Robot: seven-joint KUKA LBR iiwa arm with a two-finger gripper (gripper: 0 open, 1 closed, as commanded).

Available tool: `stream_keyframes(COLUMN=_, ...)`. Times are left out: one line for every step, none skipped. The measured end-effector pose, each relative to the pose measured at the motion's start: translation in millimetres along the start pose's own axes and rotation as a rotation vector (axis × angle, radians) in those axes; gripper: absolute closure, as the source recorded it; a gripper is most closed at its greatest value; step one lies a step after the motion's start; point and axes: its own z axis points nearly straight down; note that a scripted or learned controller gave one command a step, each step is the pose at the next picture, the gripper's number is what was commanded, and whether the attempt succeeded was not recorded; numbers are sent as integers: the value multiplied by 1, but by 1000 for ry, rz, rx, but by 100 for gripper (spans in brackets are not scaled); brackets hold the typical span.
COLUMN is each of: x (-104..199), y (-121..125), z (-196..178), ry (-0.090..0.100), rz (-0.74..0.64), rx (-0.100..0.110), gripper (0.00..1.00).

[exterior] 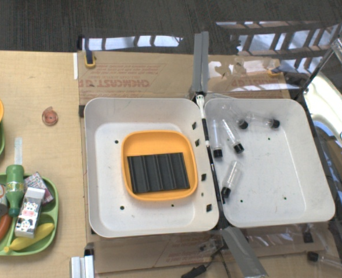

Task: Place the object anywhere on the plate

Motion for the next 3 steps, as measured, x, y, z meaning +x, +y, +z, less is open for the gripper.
stream_keyframes(x=-6, y=-3, z=0, ry=1, rz=-387, rx=-1, gripper=100)
stream_keyframes(x=-6, y=-3, z=1, ry=-1, rz=-742, rx=-1, gripper=100)
stream_keyframes(x=3, y=1, z=1, ry=-2, rz=-945, rx=0, gripper=100)
